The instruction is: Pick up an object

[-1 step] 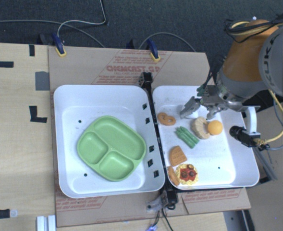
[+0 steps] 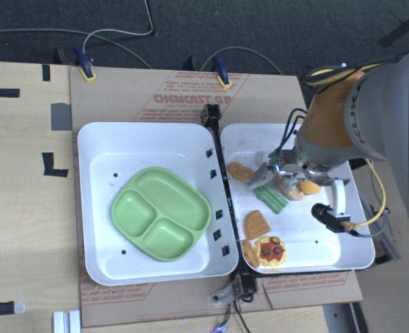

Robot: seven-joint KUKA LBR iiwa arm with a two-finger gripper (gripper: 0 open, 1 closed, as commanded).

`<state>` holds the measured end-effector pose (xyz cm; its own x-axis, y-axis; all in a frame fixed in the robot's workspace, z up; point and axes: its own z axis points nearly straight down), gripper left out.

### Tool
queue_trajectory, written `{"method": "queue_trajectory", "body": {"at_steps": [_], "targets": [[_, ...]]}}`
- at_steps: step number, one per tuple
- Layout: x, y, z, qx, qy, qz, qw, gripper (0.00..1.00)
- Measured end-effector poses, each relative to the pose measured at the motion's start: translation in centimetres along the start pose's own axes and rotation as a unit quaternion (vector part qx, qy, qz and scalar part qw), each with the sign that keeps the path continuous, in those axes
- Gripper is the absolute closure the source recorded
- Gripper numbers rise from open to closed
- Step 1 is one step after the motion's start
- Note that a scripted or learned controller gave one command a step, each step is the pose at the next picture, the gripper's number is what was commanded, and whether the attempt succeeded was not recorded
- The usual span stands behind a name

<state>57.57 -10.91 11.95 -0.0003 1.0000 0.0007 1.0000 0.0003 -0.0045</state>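
Several toy food pieces lie in the right bin (image 2: 343, 252). A green ridged piece (image 2: 270, 199) sits near the middle, a brown pastry (image 2: 240, 172) at the left wall, a toast slice (image 2: 257, 223) below them, and a pizza-like piece (image 2: 270, 252) near the front edge. An orange round piece (image 2: 309, 186) and a tan piece (image 2: 294, 193) lie under the wrist. My gripper (image 2: 279, 175) hangs low over the bin's middle, just above and right of the green piece, between the pastry and the orange piece.
The left bin (image 2: 96, 158) holds a green divided plate (image 2: 162, 214). A black divider (image 2: 219, 186) runs between the bins. The arm's grey and orange body (image 2: 343, 116) covers the right bin's back right corner. A black cable part (image 2: 329, 217) hangs over the right side.
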Motion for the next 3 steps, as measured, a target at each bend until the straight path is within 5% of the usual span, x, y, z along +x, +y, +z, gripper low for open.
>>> {"method": "queue_trajectory", "body": {"at_steps": [1, 2, 3], "targets": [[-2.6, 3.3, 3.3, -0.003, 0.000, -0.001, 1.0000, 0.00], [0.5, 0.1, 3.3, -0.004, -0.001, 0.000, 1.0000, 0.00], [0.4, 0.2, 2.3, -0.004, -0.002, 0.000, 1.0000, 1.00]]}}
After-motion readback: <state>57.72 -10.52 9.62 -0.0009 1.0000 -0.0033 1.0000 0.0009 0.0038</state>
